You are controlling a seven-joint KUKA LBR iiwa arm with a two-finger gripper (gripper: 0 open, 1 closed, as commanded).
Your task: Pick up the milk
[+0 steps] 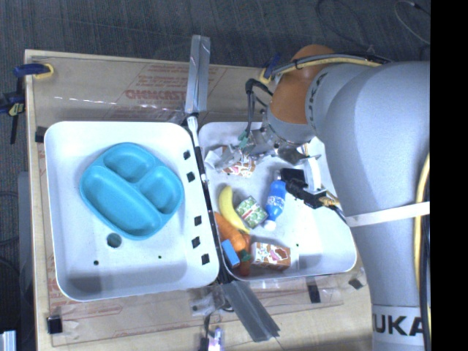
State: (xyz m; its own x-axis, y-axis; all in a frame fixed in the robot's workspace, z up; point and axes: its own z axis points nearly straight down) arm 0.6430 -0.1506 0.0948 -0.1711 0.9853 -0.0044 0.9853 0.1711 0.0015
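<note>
Overhead, the grey arm [380, 174] with its orange band [292, 97] reaches in from the right across a wooden desk [110, 75] that carries two shallow white bins side by side. Its bulk covers the right bin's [333, 251] far right side. The left bin [62, 218] holds a blue divided plate [131, 189], set at an angle, with a small dark green round piece [113, 240] just beside its lower edge. The right bin is crowded: a yellow banana [229, 208] lies near the bin's left wall, an orange carrot-like piece [232, 232] just below it, and a blue block [230, 254] against that. A red-and-white printed carton [270, 254], lying flat near the bin's bottom edge, appears to be the milk. A blue bottle [276, 199] with a white cap sits at the bin's centre, touching a small green-and-white box [251, 212] that rests beside the banana. The pincer [245, 151] hangs low over the bin's upper part, above a red-and-white packet [239, 168]; whether it is released or clenched cannot be told from this angle, and nothing is seen between its tips. The milk lies well apart from it.
</note>
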